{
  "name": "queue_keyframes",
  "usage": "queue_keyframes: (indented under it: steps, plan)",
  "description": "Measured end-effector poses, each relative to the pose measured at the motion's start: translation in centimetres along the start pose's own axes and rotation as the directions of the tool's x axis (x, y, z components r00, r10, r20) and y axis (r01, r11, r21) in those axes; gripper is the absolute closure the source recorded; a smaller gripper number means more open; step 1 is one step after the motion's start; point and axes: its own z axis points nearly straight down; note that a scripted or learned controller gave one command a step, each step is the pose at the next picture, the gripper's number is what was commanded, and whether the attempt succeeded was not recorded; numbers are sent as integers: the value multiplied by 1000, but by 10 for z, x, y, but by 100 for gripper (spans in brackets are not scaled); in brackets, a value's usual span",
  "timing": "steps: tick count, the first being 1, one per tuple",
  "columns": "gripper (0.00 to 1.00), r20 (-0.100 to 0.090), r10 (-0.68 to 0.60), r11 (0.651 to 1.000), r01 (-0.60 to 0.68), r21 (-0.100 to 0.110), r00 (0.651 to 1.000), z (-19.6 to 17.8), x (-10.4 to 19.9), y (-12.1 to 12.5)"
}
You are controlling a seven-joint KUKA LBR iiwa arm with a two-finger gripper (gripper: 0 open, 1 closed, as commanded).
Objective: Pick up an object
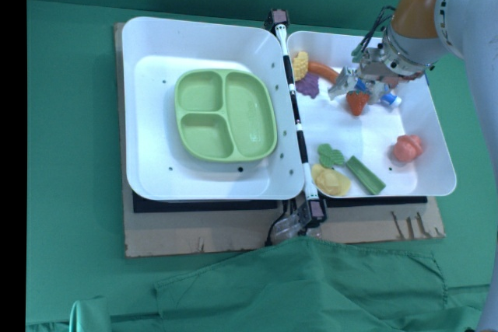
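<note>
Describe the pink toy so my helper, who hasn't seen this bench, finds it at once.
Start at the right-hand white bin. Follow its right wall toward the near corner: the pink toy lies alone there. It is the one lumpy salmon-pink piece, apart from the green stick and yellow toy.

We find no readable text, labels, brand marks, numbers or signs anywhere here. We checked the green divided plate (226,115), the two white bins (156,43) (436,159), the toy food pieces, the cardboard sheet (194,241) under the bins and the grey arm (475,4) with its orange band, and all of them look plain and unmarked. Anything printed on the small hardware between the bins is too small for us to make out.
</note>
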Motion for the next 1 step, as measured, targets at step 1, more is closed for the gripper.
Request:
queue_keyframes:
  steps: [1]
  plan:
    - [100,2,1,1000,-1,-13,1000,-19,0,2]
